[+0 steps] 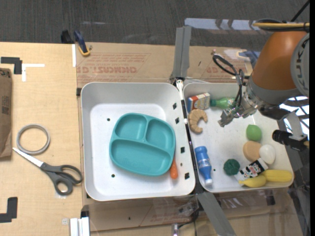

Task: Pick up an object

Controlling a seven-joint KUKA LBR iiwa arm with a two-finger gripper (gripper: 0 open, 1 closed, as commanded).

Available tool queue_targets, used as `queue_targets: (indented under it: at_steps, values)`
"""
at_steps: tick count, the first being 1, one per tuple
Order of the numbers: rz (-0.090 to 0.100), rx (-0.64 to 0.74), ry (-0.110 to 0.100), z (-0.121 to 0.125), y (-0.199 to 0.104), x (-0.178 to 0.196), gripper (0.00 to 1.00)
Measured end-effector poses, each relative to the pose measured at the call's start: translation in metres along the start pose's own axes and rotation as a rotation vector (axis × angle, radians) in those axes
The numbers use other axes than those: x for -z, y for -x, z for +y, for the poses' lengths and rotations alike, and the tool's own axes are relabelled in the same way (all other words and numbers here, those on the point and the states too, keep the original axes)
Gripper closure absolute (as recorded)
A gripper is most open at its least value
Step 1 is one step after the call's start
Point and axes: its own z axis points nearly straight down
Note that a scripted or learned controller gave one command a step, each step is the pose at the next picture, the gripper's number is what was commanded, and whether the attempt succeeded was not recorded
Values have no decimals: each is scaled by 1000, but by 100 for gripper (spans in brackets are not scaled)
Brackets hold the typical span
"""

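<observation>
The right bin (216, 136) holds a croissant (198, 120), a small red and white carton (199, 102), a green bottle (222, 102), a blue bottle (203, 164), a green ball (254, 132), a dark green ball (231, 166), a tan egg shape (251, 150), a white egg (267, 154), a cow-patterned toy (253, 170) and a banana (268, 178). My gripper (231, 115) hangs over the upper middle of this bin, right of the croissant and below the green bottle. Nothing shows between its fingers.
The left bin (93, 132) holds a teal divided plate (142, 144) with a small orange carrot (173, 170) at its right edge. On the bench to the left lie scissors (51, 172) and a tape roll (33, 138). A grey divider bar (181, 53) stands behind the bins.
</observation>
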Motion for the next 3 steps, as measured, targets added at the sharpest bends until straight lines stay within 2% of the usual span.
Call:
queue_targets:
  at_steps: [1, 2, 3]
  values:
    - [-2, -54, 2, 18, 31, 100, 100]
    - [0, 157, 1, 6, 85, -64, 100]
    - [-2, 98, 3, 18, 44, 59, 100]
